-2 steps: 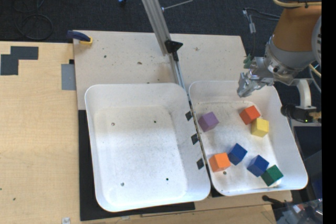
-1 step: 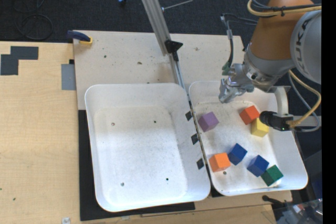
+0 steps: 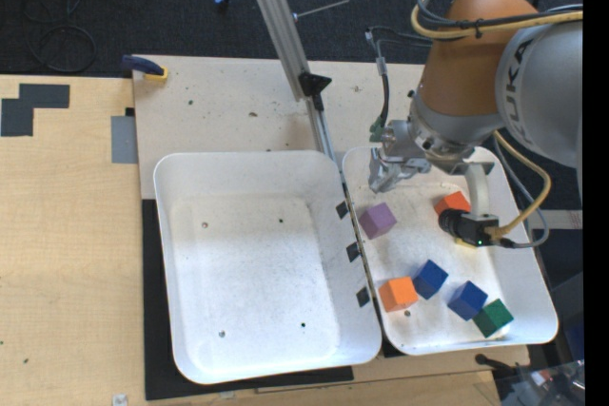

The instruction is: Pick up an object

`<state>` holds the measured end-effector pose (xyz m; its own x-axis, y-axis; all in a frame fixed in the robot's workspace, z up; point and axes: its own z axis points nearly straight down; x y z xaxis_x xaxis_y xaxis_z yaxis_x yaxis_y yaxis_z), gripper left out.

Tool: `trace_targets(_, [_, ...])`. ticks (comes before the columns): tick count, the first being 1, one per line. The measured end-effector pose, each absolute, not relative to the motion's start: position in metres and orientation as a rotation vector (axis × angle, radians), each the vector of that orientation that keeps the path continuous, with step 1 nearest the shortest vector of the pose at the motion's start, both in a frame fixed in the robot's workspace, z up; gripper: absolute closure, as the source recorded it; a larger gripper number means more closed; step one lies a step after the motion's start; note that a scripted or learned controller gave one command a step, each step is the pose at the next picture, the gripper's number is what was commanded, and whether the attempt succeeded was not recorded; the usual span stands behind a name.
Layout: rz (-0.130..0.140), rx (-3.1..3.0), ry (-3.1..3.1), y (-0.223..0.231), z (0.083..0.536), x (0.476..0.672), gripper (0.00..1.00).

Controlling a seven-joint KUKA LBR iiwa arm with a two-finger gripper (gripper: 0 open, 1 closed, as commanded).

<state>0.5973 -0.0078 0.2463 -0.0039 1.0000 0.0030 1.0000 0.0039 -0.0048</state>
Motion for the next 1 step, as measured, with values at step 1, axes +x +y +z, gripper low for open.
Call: trace_targets(1, [0.005, -2.213, -2.221, 0.0388, 0.2316, 0.5815, 1.0])
